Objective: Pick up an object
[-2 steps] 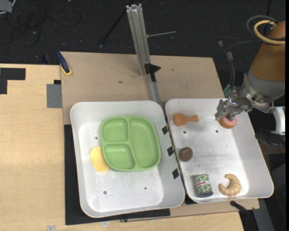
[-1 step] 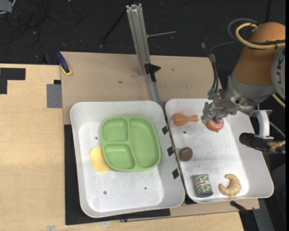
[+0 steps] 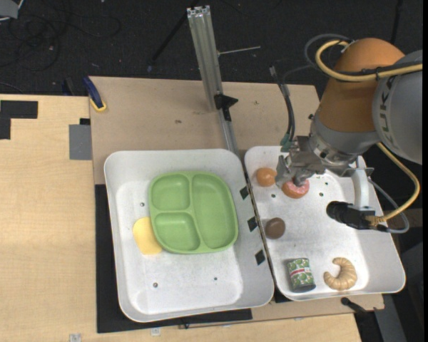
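Hovering at right bin [image 3: 385, 276] far edge, gripper [image 3: 294, 177] sits over pink donut [image 3: 297, 188]; finger state cannot tell. Approach step; next needs descent w/ centred close.

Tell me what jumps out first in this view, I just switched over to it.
The bright green divided plate in the left bin stands out, with a yellow object tucked against its left edge. In the right bin, the gripper hangs right over a pink ring-shaped piece, next to an orange ball. Nearer the camera lie a brown ball, a green can and a croissant.
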`<act>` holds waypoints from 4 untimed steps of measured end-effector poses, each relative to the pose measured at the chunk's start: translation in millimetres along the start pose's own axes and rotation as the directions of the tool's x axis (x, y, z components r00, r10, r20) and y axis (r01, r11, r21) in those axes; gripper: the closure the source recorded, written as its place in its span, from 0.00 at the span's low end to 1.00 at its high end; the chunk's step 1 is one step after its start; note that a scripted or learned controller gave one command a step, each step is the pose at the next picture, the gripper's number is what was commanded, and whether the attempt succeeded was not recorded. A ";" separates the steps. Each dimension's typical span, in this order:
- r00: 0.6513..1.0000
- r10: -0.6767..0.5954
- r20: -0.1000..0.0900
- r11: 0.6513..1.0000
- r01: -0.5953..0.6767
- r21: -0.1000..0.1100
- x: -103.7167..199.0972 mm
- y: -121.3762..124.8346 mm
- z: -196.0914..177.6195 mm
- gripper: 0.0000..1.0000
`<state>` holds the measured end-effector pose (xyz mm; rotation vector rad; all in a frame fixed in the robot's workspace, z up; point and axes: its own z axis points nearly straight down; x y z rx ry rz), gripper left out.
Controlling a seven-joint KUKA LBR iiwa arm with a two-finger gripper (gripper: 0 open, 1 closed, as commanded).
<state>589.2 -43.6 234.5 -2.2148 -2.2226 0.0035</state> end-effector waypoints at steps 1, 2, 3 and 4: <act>1.000 -0.001 -0.001 1.000 0.001 0.002 50.1 6.8 11.6 1.00; 1.000 -0.001 0.000 1.000 0.001 -0.002 94.7 13.7 13.2 1.00; 1.000 -0.002 0.000 1.000 0.002 -0.002 144.7 14.3 1.9 1.00; 1.000 0.001 0.002 1.000 -0.001 -0.001 142.9 14.0 2.4 0.00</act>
